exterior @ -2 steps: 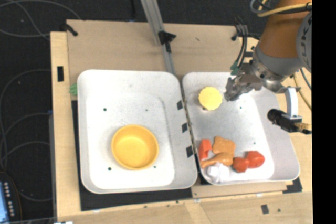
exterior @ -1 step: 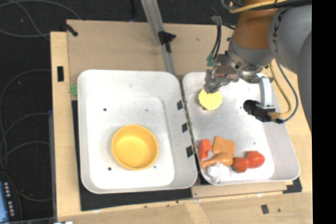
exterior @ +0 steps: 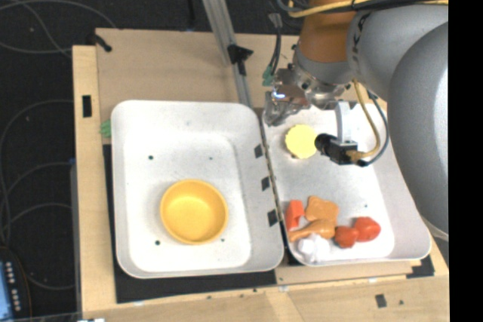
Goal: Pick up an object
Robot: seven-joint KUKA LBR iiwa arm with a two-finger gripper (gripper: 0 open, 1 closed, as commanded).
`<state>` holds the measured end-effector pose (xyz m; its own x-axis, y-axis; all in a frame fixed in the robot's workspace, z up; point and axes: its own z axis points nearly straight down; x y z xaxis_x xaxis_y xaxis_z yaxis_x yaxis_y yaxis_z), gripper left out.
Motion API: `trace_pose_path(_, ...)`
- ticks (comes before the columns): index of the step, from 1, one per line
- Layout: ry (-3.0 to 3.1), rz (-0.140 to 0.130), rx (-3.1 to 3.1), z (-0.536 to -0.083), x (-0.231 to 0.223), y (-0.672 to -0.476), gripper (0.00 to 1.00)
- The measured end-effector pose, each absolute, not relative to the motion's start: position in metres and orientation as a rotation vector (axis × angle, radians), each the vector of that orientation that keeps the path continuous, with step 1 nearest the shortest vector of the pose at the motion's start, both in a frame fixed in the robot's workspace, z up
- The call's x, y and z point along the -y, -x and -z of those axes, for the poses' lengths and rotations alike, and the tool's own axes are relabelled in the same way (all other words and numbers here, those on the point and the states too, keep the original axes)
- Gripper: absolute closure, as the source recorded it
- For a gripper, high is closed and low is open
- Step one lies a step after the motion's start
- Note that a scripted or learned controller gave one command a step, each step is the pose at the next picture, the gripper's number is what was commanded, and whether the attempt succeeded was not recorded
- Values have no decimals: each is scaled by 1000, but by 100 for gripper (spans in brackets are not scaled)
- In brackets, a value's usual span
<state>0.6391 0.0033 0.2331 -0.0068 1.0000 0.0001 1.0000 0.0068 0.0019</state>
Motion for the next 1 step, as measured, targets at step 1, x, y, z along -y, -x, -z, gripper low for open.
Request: trace_pose_path(1, -2212, -6, -2230, -247, -51, -657, 100)
